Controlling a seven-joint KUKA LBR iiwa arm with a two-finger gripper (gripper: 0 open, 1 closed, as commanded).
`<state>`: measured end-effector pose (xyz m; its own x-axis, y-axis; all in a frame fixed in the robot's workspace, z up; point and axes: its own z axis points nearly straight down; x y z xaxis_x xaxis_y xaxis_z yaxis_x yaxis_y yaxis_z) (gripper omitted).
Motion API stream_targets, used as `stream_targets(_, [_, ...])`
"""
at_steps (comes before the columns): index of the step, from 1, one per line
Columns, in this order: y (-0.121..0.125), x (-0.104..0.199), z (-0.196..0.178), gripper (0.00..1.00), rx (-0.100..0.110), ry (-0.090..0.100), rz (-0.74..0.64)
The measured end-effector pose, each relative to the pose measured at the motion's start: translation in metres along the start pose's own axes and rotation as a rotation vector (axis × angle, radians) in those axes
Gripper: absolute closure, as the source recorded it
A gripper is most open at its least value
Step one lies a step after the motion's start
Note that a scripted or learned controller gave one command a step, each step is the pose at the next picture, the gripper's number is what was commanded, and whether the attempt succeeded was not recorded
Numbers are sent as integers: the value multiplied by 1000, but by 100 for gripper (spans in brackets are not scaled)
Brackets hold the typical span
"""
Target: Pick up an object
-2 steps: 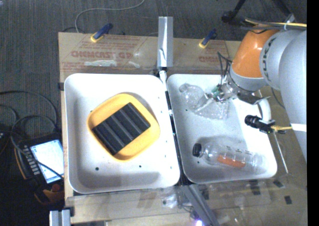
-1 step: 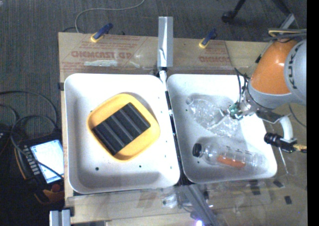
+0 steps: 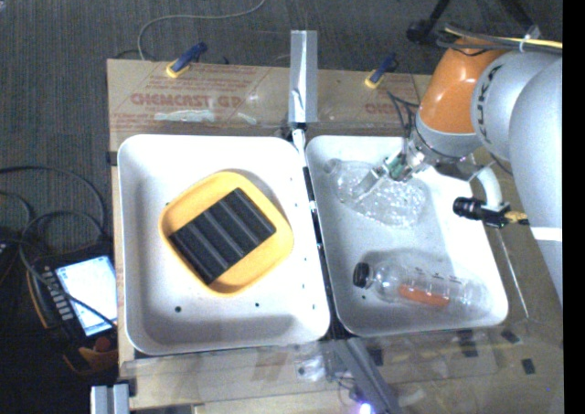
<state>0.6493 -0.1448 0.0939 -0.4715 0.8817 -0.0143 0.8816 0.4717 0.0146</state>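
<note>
The fingers are not clear enough to tell whether they are apart or together: the gripper (image 3: 395,168) is a small dark tip low over the far part of the right bin (image 3: 475,312), under the grey arm (image 3: 539,129) and its orange band (image 3: 454,97). Right at that tip lies a clear crumpled plastic bottle (image 3: 377,190), stretching from the fingers toward the bin's middle; contact cannot be judged. Nearer the camera from the fingers, well apart, a second clear bottle with a dark cap (image 3: 416,285) lies on its side. Far to the left of the fingers, in the left bin (image 3: 146,312), sits a yellow dish with a black ribbed insert (image 3: 226,231).
</note>
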Motion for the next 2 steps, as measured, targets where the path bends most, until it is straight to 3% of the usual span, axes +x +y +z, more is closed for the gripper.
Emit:
stream_targets(1, [1, 40, -1, 0, 2, 2, -33])
stream_targets(2, [-43, 47, -9, 0, 15, 14, 97])
